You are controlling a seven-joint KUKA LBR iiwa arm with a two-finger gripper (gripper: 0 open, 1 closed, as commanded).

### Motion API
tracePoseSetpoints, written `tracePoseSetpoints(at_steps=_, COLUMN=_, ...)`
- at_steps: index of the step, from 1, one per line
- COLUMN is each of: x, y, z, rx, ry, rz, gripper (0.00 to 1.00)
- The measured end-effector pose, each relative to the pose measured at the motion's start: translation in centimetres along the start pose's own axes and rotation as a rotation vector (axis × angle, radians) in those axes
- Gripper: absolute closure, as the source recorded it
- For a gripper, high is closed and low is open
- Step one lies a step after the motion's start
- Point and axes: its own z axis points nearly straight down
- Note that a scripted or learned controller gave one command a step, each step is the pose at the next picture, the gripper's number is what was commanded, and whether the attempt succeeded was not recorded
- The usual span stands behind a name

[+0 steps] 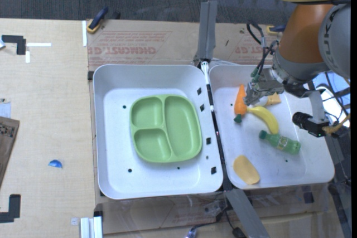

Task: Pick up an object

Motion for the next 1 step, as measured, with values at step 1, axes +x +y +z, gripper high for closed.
tracePoseSetpoints(at_steps=1, x=0.99, y=0.43, z=-0.11, rx=-0.001, ry=-0.001, rz=-0.028, gripper=1.00)
